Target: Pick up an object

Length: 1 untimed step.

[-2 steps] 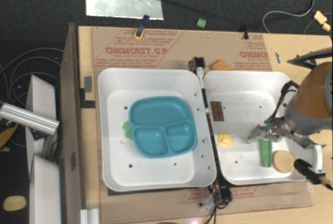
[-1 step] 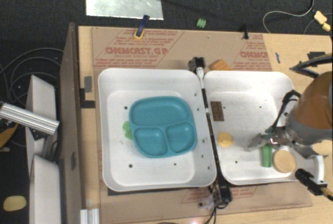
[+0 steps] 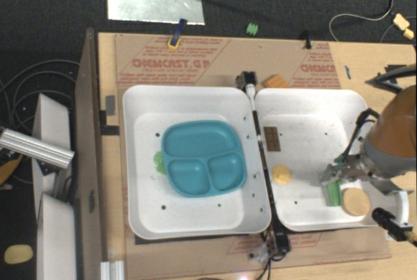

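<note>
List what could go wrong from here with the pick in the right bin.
1. The gripper sits right by the green block and the tan disc, which touch; closing there may nudge one or catch both.
2. Both lie close to the right bin's near wall, so a push could jam them against it.
3. The yellow piece lies apart and looks easier.
</note>
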Available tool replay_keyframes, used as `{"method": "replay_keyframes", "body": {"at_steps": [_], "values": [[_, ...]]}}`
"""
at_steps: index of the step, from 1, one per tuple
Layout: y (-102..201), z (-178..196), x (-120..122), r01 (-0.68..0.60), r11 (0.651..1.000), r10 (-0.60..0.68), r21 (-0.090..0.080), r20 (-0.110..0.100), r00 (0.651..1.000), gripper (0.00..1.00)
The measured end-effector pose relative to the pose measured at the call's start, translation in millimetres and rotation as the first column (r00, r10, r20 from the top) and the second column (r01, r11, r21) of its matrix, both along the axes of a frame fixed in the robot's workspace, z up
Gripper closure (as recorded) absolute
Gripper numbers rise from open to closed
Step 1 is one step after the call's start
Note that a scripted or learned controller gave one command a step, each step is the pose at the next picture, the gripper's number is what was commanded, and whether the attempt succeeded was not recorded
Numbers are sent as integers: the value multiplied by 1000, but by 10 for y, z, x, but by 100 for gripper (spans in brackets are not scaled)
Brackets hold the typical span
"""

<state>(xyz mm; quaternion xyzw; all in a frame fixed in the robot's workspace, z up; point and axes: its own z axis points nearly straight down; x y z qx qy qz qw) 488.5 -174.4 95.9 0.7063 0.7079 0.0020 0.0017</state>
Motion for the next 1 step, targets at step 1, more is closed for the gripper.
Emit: {"method": "replay_keyframes", "body": {"at_steps": [1], "values": [[924, 1496, 285, -13, 1000, 13, 1, 14, 1000, 100]]}}
